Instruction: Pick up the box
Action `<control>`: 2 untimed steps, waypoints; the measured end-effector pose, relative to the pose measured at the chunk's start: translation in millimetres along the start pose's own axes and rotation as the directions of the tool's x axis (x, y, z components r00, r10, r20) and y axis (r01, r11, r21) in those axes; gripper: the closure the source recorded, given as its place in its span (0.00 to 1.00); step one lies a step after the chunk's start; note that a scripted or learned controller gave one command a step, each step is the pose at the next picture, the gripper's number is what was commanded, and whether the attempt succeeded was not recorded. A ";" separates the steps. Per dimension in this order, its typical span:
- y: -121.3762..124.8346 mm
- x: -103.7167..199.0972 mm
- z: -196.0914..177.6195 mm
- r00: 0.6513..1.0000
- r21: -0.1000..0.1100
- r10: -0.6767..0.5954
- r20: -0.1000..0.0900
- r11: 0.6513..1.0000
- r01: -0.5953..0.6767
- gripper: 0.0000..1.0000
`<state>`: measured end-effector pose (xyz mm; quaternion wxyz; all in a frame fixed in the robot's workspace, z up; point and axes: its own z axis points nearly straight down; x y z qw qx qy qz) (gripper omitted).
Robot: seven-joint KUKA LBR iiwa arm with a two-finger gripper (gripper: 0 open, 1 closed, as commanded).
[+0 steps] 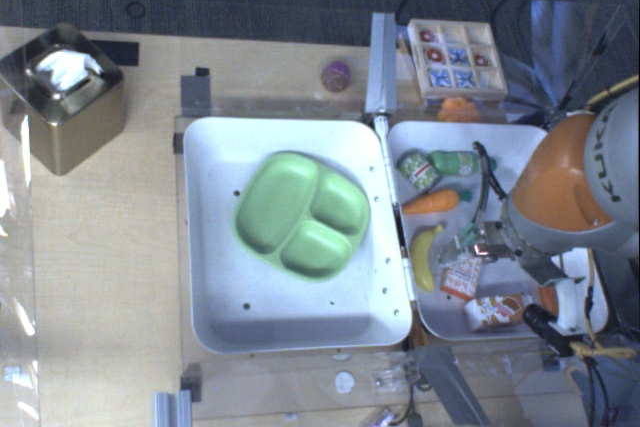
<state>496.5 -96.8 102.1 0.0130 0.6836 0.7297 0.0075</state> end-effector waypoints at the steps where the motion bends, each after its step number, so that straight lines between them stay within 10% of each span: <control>1: -0.5 -40.9 -15.9 1.000 0.023 -0.002 -0.007 1.000 0.003 1.00; 2: 42.3 30.3 -108.1 0.997 0.021 0.077 -0.007 0.997 -0.077 1.00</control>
